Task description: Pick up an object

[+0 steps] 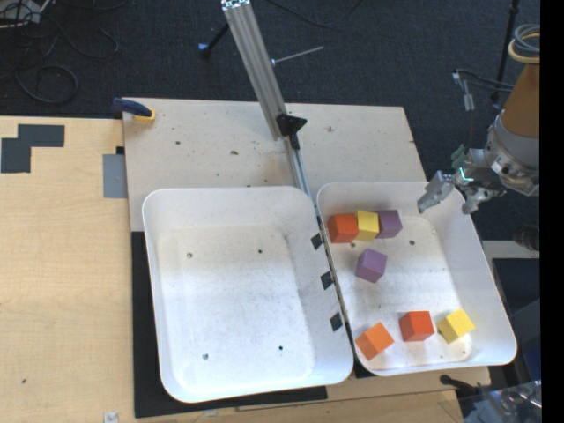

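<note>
I see my gripper hanging above the right bin's far rim, fingers spread with nothing between them; the blocks, like the purple block, lie loose below, easy to reach.

A dark carpeted floor runs across the top, with black cables looped over it at the upper left. A pale, speckled bench board lies below it, and a light wooden tabletop with grey patches adjoins its left side. A slanted aluminium rail with a checkered tip rises from the board. A small blue and yellow clamp sits at the board's upper left corner. Light is even and soft.
</note>
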Motion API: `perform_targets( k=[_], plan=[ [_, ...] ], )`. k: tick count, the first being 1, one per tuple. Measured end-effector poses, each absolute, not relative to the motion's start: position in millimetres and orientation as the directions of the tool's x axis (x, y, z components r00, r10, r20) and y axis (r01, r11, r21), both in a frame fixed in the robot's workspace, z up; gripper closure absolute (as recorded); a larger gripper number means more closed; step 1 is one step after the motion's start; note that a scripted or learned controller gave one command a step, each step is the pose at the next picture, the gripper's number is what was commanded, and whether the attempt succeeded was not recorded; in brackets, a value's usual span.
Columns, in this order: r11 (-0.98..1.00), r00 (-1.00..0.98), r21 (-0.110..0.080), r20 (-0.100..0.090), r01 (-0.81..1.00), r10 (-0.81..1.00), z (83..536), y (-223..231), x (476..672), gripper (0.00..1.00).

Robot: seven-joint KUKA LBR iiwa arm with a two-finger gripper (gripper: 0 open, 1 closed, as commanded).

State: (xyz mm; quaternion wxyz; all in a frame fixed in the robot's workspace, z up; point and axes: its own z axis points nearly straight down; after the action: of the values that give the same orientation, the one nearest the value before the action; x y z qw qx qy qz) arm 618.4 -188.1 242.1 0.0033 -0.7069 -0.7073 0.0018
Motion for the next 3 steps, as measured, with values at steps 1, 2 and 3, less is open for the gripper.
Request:
perform_targets(
  k=[1,2,3],
  plan=[
    [0.003,-0.003,-0.003,0.000,1.000,1.000,245,-188,619.3,0.00],
    [0.005,-0.005,-0.009,0.002,1.000,1.000,181,-181,620.5,0.00],
    [0.001,-0.001,-0.010,0.003,1.000,1.000,117,-178,614.9,0.00]
  ],
)
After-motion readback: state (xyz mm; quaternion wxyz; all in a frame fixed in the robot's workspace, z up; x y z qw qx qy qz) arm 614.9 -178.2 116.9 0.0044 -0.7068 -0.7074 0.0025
